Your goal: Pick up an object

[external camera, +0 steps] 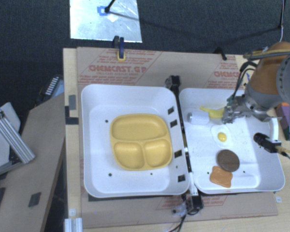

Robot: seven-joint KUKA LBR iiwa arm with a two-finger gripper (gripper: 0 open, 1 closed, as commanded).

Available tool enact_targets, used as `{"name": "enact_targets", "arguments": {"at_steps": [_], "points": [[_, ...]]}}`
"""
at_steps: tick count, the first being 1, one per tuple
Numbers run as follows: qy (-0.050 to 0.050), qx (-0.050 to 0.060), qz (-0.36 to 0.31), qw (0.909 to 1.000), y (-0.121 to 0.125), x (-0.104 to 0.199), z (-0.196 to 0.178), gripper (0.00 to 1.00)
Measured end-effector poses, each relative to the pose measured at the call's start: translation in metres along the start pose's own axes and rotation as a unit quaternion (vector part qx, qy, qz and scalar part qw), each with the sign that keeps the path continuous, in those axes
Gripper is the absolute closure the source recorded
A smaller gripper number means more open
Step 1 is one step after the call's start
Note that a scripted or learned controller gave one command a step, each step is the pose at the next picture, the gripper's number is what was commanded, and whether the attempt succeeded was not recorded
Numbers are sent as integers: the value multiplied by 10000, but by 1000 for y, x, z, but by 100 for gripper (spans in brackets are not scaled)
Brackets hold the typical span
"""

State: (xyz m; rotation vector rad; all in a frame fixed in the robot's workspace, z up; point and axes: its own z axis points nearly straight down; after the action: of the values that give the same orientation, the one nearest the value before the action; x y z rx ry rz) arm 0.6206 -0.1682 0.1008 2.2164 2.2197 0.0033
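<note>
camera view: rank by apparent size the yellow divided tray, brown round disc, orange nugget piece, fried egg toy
1. Yellow three-compartment plastic tray, by far the largest.
2. White fried egg toy with yellow yolk and brown round flat disc look about alike; the egg's white edge blends into the bin, so no ranking.
3. Orange nugget-shaped piece, smallest.

Red print reading "CHEMCAST GP" is showing on the brown protective sheet (135, 64) covering the tabletop, well to the left of the gripper (228, 118) and farther back, just behind the left white bin (94, 98). Similar red lettering is repeating on the sheet behind the gripper, near the right bin (275, 175), but it is sitting tilted and too blurred to read.
</note>
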Motion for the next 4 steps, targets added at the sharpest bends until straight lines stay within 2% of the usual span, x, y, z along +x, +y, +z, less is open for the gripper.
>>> {"name": "enact_targets", "arguments": {"at_steps": [2,3,4], "points": [[0,-10,-11,10000,-2,-5,-117,100],[11,12,-31,10000,1,38,-116,100],[15,15,-40,10000,4,96,-108,100]]}}
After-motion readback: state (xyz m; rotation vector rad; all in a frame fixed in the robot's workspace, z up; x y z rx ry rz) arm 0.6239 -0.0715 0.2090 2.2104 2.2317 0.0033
